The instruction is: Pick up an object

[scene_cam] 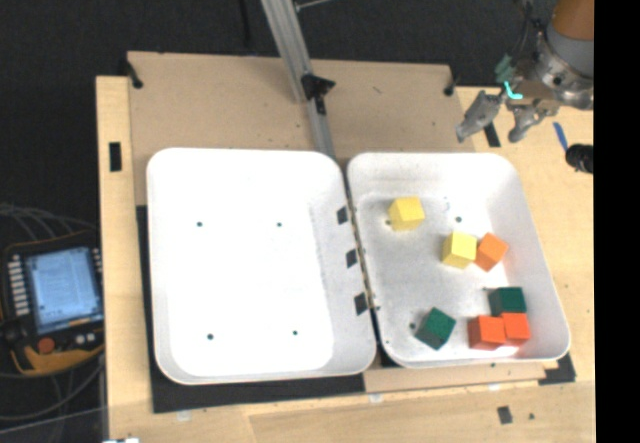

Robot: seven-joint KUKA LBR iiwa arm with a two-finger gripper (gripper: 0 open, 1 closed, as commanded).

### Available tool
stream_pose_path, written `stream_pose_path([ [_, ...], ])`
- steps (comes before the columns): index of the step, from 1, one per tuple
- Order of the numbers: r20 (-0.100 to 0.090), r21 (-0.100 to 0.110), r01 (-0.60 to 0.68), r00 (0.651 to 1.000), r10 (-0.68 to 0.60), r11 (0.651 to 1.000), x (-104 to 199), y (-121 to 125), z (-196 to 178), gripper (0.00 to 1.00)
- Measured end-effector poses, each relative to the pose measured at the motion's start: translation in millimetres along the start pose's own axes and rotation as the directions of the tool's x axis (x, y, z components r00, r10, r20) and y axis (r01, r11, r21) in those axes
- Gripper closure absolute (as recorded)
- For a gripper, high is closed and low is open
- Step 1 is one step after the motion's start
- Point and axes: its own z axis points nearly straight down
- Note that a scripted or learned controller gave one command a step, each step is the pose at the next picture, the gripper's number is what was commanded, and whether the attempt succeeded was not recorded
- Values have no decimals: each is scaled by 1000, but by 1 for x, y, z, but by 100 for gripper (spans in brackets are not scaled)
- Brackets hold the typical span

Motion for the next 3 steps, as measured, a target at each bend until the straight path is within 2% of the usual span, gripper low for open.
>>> stream_pose_path([
  [1, -2, 3, 1, 1000, -1, 1000, 3, 9, 56, 0],
  [3, -1, 3, 2, 1000, -2, 1000, 4, 9, 140, 0],
])
